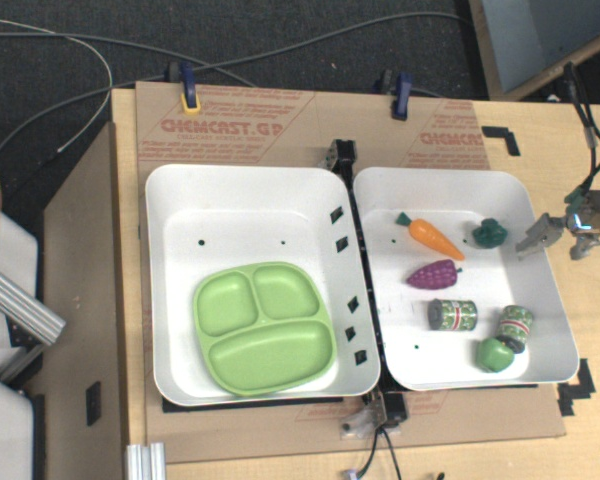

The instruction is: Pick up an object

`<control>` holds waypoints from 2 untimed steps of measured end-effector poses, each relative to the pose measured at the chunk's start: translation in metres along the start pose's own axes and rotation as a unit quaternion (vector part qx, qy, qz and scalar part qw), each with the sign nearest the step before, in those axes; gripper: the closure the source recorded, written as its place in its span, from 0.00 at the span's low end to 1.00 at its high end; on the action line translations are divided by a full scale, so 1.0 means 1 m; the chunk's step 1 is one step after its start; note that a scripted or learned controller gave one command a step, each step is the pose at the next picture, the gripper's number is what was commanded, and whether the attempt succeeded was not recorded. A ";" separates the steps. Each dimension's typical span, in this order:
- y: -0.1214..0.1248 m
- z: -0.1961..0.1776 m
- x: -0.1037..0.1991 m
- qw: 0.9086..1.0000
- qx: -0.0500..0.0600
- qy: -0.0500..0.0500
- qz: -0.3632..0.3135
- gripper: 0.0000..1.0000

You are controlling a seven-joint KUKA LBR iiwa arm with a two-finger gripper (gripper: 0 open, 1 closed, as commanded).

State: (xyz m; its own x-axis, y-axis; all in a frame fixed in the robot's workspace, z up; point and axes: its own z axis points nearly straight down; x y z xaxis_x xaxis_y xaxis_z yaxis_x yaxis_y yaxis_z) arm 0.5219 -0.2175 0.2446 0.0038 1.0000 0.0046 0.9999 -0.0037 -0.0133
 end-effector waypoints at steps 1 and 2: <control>0.003 -0.007 0.001 1.000 -0.006 -0.002 -0.002 0.00; 0.013 0.045 0.003 1.000 -0.004 -0.001 -0.002 0.00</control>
State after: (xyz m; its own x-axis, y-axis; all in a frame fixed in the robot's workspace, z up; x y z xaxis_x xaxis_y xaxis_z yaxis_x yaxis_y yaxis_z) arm 0.5345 -0.2143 0.1998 -0.0008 1.0000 0.0029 1.0000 0.0008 -0.0053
